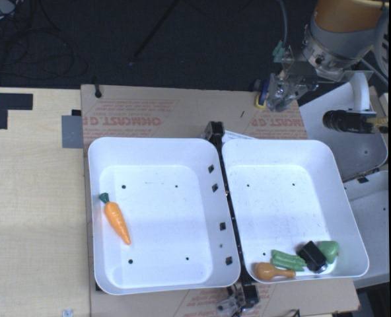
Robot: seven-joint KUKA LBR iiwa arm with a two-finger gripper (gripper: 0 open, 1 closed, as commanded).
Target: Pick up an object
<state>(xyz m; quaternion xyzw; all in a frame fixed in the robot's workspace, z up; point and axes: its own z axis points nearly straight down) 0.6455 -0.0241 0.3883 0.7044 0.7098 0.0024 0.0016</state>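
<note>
An orange toy carrot with a green top lies by the left wall of the left bin. In the near right corner of the right bin sit an orange pear-shaped toy, a green pea pod, a small black block and a green rounded toy, packed close together. My gripper hangs high behind the right bin's far edge, over the cardboard, well away from all of these things.
The two bins meet at a black centre divider. They rest on a cardboard sheet on the wooden bench. The arm's wrist reaches in at the top right.
</note>
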